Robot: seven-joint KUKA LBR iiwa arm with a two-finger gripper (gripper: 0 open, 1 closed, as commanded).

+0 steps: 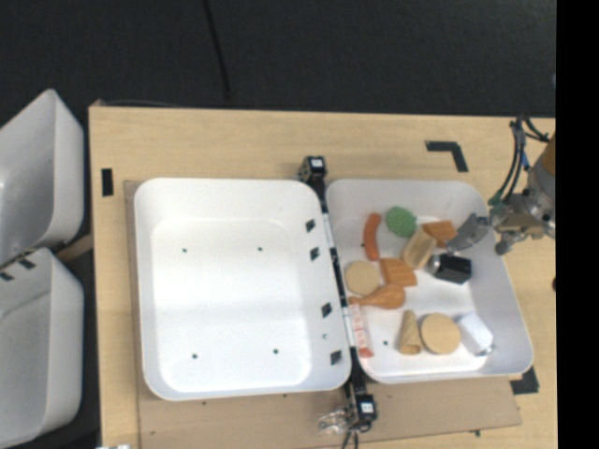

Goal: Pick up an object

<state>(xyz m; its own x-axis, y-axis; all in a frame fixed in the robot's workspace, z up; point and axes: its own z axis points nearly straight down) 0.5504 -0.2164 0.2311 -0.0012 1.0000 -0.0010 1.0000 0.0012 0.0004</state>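
We record a single fixed camera mounted above the bench (234,138), looking down at a slant. It stands well back: both white bins fall within frame, the left bin (159,363) near centre and the right bin (510,340) toward the right side. Dark floor shows beyond the bench's far edge at the top. The arm (535,199) enters at the right margin.
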